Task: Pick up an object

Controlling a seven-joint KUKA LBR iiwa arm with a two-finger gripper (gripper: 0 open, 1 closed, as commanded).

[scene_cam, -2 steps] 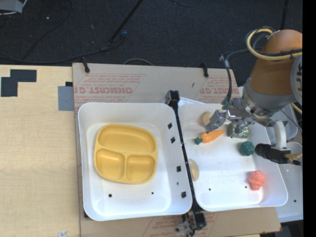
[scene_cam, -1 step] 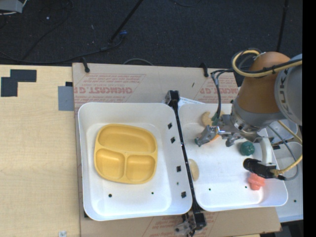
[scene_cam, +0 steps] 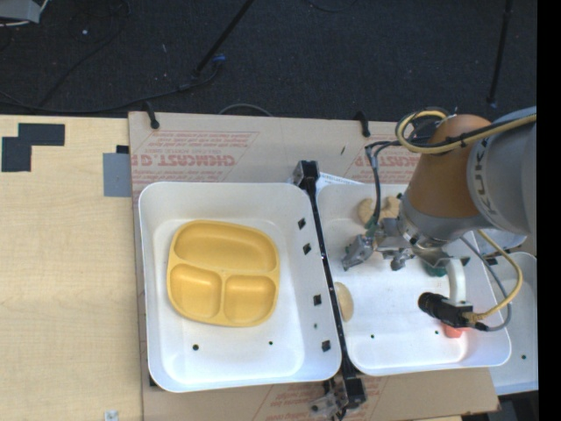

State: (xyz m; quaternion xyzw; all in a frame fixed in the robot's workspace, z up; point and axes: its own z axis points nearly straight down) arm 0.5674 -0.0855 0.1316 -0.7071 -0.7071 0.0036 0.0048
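Note:
My gripper (scene_cam: 375,253) hangs low over the upper middle of the right bin (scene_cam: 394,358), below the grey arm with its orange band. A tan lumpy object (scene_cam: 375,208) lies just beyond it near the bin's far wall. A tan round object (scene_cam: 343,302) rests against the left wall of the same bin, in front of the gripper and to its left. A small red-orange object (scene_cam: 454,331) sits toward the bin's near right corner, partly hidden. I see nothing clearly held in the gripper.
The left bin (scene_cam: 166,349) holds a yellow three-compartment plate (scene_cam: 223,272). A black divider rail (scene_cam: 323,270) runs between the two bins. Both bins rest on cardboard (scene_cam: 193,152), with a wooden bench top to the left.

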